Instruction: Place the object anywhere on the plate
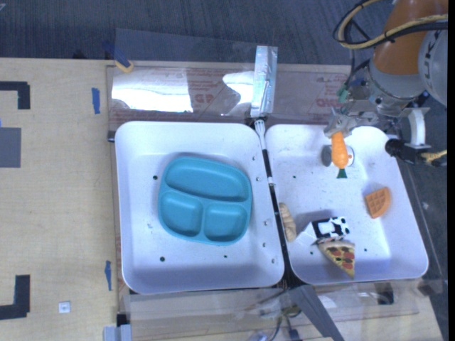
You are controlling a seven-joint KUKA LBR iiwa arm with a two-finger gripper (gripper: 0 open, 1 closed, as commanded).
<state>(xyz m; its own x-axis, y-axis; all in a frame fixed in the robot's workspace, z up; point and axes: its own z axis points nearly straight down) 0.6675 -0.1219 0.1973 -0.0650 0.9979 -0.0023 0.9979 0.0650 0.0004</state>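
Observation:
A blue plate [205, 197] with three compartments lies in the middle of the left bin [135, 155]. A small orange carrot [340, 150] with a green tip hangs upright over the back of the right bin [405, 261], casting a shadow to its left. My gripper [340, 128] is directly above it, shut on the carrot's top end. The carrot is well to the right of the plate, across the divider between the bins.
In the right bin lie an orange waffle piece [378, 201], a black-and-white toy [332, 227], a pizza slice [338, 253] and a tan bread piece [287, 221] against the left wall. A shiny upright panel [264, 80] stands behind the bins.

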